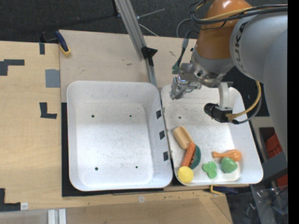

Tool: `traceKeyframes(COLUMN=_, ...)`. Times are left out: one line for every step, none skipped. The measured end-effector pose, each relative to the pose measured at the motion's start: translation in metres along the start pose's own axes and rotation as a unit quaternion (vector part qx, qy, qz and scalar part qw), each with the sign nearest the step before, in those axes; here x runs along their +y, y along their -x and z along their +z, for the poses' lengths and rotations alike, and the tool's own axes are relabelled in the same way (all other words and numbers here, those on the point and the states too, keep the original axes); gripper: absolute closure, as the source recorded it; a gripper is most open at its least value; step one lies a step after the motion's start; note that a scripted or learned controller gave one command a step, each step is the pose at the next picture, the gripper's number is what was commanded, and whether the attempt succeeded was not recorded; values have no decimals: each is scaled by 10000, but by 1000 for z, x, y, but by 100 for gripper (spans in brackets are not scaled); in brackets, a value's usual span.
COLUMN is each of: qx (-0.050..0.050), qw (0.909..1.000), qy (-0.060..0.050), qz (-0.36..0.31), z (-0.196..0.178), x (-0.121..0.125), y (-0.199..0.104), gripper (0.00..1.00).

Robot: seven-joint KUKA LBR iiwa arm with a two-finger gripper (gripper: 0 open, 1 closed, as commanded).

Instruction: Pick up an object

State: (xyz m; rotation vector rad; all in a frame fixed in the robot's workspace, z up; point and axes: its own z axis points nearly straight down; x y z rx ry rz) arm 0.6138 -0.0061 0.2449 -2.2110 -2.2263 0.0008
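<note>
On my feed the arm (247,36) comes in from the upper right of the frame, and the tool (179,91) hangs over the top left corner of the right bin (243,125), close to the divide between the 2 bins. I honestly can't tell from this angle whether it's open or closed, and I see nothing in it.

The pickable stuff all sits toward the bottom of the right bin, well apart from the tool. There's a tan bread-roll thing (182,136) nearest the middle, and just below it an orange carrot (188,154) lying across a dark green piece (196,158). A yellow lemon (185,174) sits at the bottom edge, touching the carrot's lower end. Further right I see a light green piece (210,169), a darker green one (228,165) and an orange drumstick shape (227,155) just above those 2.

The left bin (114,134) takes up the middle of the frame on the wooden surface (28,139).
</note>
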Motion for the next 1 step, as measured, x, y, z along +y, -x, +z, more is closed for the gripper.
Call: traceKeyframes(qx=-2, qw=10000, qy=-4, qz=-1, z=0, x=-24, y=-53, gripper=100)
